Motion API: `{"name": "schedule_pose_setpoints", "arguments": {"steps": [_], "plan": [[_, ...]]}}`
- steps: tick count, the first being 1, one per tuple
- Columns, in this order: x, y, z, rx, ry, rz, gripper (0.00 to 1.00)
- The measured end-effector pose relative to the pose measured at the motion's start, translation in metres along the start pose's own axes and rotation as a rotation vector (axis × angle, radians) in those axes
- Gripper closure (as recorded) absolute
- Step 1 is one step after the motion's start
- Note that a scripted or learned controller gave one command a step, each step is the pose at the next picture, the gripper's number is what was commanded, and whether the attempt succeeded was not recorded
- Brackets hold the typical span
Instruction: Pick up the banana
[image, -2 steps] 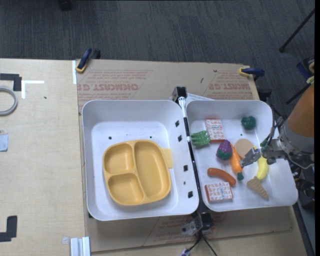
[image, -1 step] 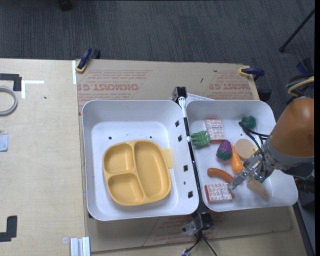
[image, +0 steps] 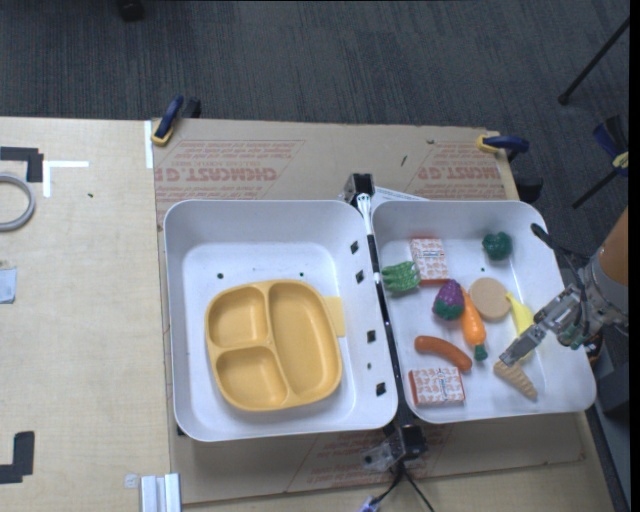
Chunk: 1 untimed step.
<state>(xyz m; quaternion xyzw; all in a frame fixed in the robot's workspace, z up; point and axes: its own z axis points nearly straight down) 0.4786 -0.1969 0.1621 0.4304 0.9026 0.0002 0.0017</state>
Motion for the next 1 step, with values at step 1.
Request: {"name": "schedule_pose_setpoints", "arguments": {"steps": [1], "plan": [[-0.0538,0.0264,0.0526,0.000,0.001,-0.078,0.00]]}}
